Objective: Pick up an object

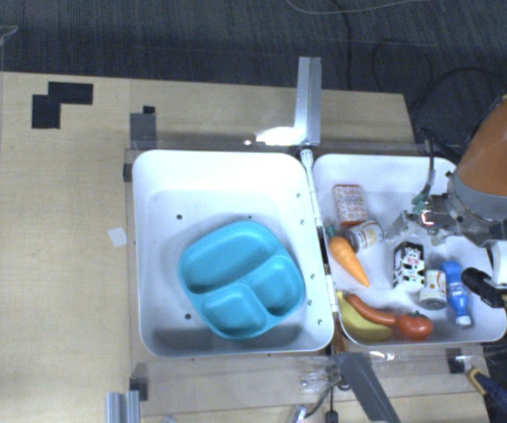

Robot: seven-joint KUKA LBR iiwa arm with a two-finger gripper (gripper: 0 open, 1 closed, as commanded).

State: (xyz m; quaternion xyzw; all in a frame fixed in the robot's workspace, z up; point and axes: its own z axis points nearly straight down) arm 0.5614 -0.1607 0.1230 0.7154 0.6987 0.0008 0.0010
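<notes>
Above the right bin (385,170), tool (425,217) near a tin (364,235), finger state unclear, nothing visibly held

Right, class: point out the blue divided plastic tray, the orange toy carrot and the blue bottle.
blue divided plastic tray (241,278), camera view, centre ridge.
orange toy carrot (348,260), camera view, mid-body.
blue bottle (457,294), camera view, body.

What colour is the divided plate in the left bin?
Light blue; the divided plastic plate shows best in the camera view.

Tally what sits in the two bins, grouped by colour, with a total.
Blue: 2, divided tray, bottle
Orange: 1, carrot
Yellow: 1, banana
Red: 2, sausage, packet
Black-and-white: 1, cow toy
Other: 2, can, cup
Total: 9
</notes>
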